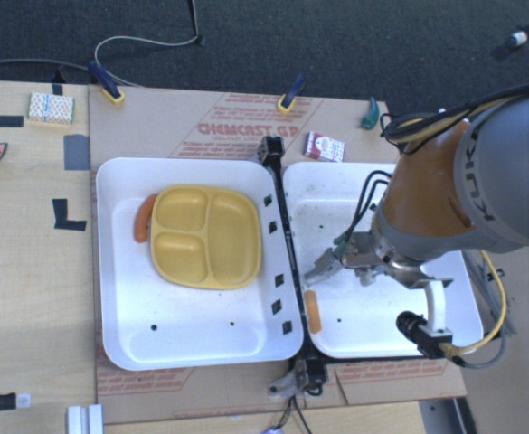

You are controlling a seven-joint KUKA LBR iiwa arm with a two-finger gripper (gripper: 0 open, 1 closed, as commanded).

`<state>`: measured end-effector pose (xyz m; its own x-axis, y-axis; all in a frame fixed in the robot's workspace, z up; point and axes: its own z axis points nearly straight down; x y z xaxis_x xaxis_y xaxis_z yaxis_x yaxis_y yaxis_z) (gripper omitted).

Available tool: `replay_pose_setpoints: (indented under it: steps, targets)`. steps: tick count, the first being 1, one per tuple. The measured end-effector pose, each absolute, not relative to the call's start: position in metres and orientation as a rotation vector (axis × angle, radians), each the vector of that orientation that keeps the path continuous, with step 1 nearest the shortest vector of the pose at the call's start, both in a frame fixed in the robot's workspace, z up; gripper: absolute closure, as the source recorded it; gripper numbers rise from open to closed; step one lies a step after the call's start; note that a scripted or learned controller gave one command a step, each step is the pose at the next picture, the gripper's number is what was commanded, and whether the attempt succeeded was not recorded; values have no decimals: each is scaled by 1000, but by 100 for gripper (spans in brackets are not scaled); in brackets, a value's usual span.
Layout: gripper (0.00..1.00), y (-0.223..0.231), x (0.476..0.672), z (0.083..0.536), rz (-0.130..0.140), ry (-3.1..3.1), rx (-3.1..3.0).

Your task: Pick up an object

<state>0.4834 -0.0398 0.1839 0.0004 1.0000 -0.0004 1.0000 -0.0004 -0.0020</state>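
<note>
The arm point(445, 188) hangs over the right bin point(336, 193), right of center in the frame, and its gripper point(325, 268) points left toward the divider point(280, 242), fingers parted a little with nothing between them. Just below the tips, at the bin's lower left edge, lies a small orange piece point(312, 311). Over in the left bin point(119, 269), a yellow divided tray point(205, 236) sits mid-frame, an orange sausage-shaped piece point(142, 219) tucked against its left rim.

tray point(206, 237) in left bin point(119, 333), sausage point(143, 219) beside it
</note>
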Motion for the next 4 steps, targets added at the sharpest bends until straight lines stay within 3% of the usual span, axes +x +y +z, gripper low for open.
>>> replay_pose_setpoints:
  steps: [2,3,4]
  targets:
    - [0,-35,597,184,1,-2222,-2220]
    - [0,-3,656,184,1,-2223,-2219]
    - [0,32,652,184,3,-2223,-2219]
